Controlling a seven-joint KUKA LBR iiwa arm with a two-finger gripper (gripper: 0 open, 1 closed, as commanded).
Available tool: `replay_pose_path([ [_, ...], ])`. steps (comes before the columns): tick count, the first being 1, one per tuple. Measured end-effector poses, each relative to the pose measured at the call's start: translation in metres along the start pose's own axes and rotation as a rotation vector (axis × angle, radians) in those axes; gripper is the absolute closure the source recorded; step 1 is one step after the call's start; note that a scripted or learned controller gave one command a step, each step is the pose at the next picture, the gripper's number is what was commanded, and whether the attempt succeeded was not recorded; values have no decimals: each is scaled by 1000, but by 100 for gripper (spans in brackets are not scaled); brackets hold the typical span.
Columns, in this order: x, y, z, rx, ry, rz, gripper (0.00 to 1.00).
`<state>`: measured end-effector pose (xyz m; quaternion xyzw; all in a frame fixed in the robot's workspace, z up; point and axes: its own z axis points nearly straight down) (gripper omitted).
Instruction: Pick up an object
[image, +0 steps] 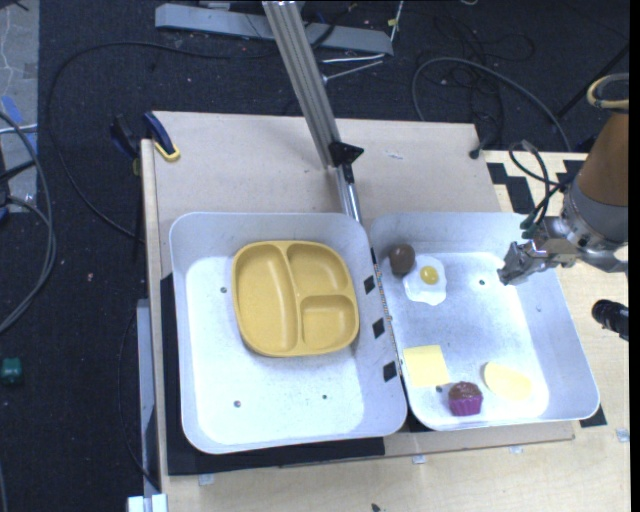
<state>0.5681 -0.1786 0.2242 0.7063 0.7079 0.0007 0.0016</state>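
In the right bin (505, 330) lie a brown ball-like piece (401, 259), a fried egg (427, 281), a yellow square slice (427, 365), a purple piece (465, 398) and a pale yellow oval (508, 381). My gripper (517, 264) hangs over the bin's far right part, above bare floor, well right of the egg. Nothing shows between its fingers. The grey arm with its orange band (605, 170) comes in from the right.
The left bin (200, 330) holds a yellow three-compartment plate (296, 298). A metal pole (310, 85) slants down from the top to the seam between the bins. Cables lie on the dark floor around the bench.
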Motion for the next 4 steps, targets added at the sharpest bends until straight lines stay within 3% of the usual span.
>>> replay_pose_path([
  [4, 226, -13, 0, 4, 3, -6, 100],
])
